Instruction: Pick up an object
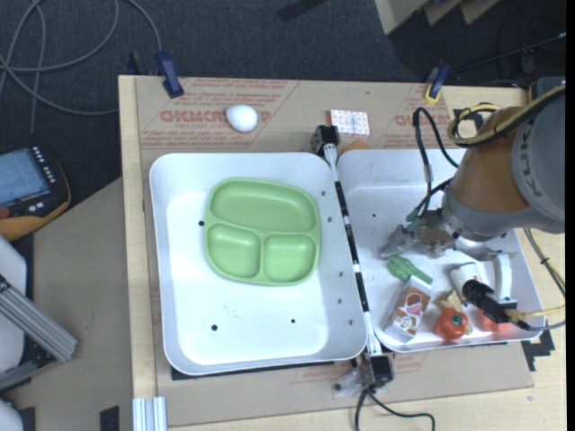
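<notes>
Left bin [180, 321]: holds a green three-compartment tray [263, 232], lying flat toward the back; right bin [377, 187]: holds a green stick-shaped piece [410, 270], a small red-and-white carton [409, 313] and a red tomato-like toy [453, 323], grouped near the front; the gripper [406, 241] hangs low just behind the green piece, its jaws not readable from here. Bench: cardboard sheet [216, 106] bearing a white egg [241, 117] and a small patterned packet [349, 121]; blue clamps [167, 73] at the rear edge; dark carpet beyond.
</notes>
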`<move>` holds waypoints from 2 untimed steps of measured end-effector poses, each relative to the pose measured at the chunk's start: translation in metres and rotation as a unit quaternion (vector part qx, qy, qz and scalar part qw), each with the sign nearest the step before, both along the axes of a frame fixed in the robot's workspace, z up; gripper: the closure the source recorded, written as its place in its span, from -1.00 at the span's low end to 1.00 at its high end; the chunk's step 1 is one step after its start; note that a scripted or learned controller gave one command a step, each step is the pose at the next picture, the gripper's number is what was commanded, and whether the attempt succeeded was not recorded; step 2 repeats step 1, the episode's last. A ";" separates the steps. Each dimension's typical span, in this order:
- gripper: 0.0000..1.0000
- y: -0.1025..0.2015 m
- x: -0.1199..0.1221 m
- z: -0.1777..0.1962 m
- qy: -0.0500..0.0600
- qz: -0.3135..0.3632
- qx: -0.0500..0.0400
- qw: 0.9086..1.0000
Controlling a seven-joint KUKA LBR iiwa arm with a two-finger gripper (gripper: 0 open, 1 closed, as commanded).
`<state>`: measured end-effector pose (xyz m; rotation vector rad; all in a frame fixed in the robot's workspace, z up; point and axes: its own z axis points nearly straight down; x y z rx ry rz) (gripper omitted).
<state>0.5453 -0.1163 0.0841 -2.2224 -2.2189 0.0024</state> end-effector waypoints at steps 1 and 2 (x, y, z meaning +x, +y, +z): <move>-1.00 0.025 -0.004 0.000 0.000 0.001 0.001 1.000; -1.00 0.025 -0.004 0.000 0.000 0.001 0.001 1.000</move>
